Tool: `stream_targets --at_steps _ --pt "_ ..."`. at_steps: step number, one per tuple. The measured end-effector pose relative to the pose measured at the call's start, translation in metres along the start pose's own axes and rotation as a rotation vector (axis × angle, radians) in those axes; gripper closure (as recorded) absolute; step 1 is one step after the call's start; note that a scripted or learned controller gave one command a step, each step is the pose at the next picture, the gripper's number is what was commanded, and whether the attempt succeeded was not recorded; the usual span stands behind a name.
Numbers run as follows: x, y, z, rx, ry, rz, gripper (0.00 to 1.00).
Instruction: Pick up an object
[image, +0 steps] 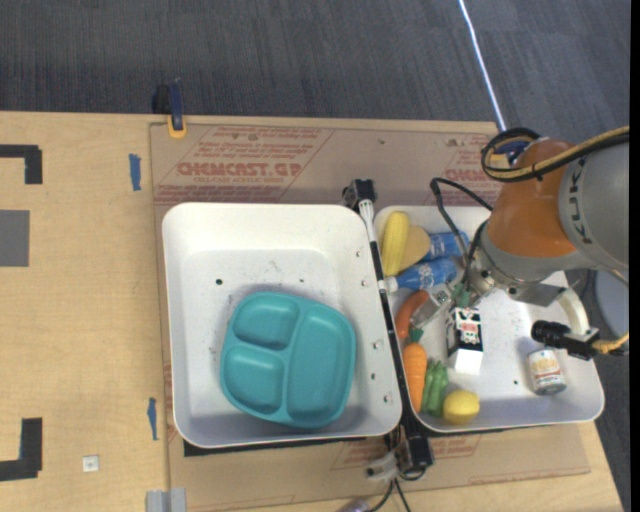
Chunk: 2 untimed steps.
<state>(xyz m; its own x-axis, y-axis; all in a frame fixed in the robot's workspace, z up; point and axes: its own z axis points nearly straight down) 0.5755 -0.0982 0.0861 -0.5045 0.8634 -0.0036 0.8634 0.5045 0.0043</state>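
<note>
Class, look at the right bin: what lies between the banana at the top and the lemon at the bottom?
In the camera view, between the banana and the lemon lie a blue packet and a carrot.

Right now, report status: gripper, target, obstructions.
Gripper down in right bin, nothing seen held. Carrot, lemon, banana crowd beside it. Teal tray in left bin.

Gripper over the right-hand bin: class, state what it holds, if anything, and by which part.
It cannot be told: the gripper is low among the toys in the right bin.
</note>
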Motion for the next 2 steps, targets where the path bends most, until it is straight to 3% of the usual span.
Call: stream_targets --at_steps 1,2 --pt "0.016 -0.052 -0.001 0.002 0.002 -0.179 0.0" --pt "0.015 -0.05 -0.012 -0.002 -0.001 -0.178 1.0"
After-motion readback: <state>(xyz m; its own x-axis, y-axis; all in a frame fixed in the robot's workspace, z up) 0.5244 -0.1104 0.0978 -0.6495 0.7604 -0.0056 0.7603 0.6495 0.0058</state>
